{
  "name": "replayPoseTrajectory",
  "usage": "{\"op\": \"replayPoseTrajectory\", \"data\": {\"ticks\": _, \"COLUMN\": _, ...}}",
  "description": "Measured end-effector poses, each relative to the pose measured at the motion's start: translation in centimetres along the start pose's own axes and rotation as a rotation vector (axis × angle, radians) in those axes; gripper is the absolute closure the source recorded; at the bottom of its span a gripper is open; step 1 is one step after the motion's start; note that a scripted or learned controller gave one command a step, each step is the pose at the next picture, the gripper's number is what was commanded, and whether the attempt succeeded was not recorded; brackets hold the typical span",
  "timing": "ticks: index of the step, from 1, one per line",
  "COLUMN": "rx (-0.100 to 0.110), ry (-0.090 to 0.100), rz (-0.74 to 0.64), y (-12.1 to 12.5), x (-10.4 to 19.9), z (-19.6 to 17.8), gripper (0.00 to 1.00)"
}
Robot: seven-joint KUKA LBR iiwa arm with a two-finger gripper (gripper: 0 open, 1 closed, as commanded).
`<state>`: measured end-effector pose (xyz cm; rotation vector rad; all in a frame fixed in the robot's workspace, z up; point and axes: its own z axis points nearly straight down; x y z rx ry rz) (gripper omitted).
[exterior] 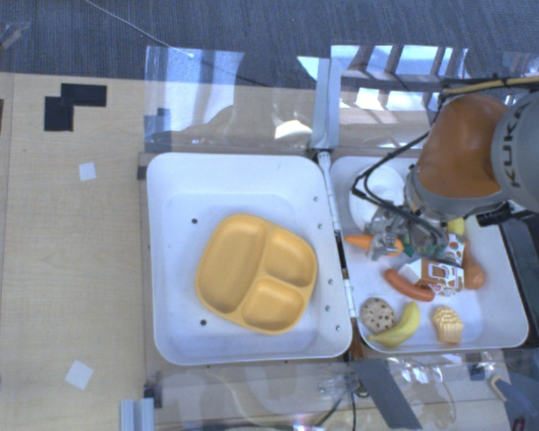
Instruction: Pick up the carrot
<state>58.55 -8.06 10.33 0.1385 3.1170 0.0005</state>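
Carrot (358, 240): we see its orange body lying in the right bin, near that bin's left wall, with the end nearer the gripper partly covered by the tool.
Gripper (391, 243): we find it low in the right bin, right at the carrot's inner end; the parts are a blur of grey and green, so we cannot tell how wide it stands or whether it has hold of anything.
Arm (472, 151): we see it reaching in from the right, its orange band sitting above the wrist, with black cables looping off to its left.
Right bin (514, 330): besides the carrot, we count a red sausage (408, 285), a patterned carton (440, 274) just beside it, a cookie (375, 314), a banana (398, 326) touching the cookie, and a pale ridged piece (446, 323) near the front edge.
Left bin (175, 241): we see a yellow divided plate (256, 272) lying in its middle, tilted relative to the walls.
Bench (54, 268): we see light wood to the left of the bins, with small pale squares and black marks on it.
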Motion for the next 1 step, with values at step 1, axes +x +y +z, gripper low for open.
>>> {"op": "replayPoseTrajectory", "data": {"ticks": 1, "rx": 0.0, "ry": 0.01, "rz": 0.146, "y": 4.26, "x": -0.09, "z": -8.55, "gripper": 1.0}}
